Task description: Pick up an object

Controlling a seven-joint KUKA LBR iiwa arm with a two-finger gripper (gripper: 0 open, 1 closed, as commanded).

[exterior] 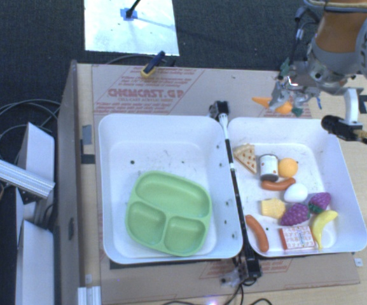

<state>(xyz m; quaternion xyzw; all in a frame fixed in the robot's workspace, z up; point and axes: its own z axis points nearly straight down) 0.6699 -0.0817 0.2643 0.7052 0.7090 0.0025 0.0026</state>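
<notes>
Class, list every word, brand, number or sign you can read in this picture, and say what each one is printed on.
"CHEMCAST GP" in red, on the brown sheet under the bins.
Smaller red print lines the same sheet, too blurred to read.
The patterned card in the right bin carries marks too small to read.

A robot arm (348, 30) above the right white bin (348, 189) has a rounded grey metal body with a wide orange band. Dark cables loop along its side. A small grey gripper (289, 97) ends it, with a black cylindrical fitting nearby.
</notes>
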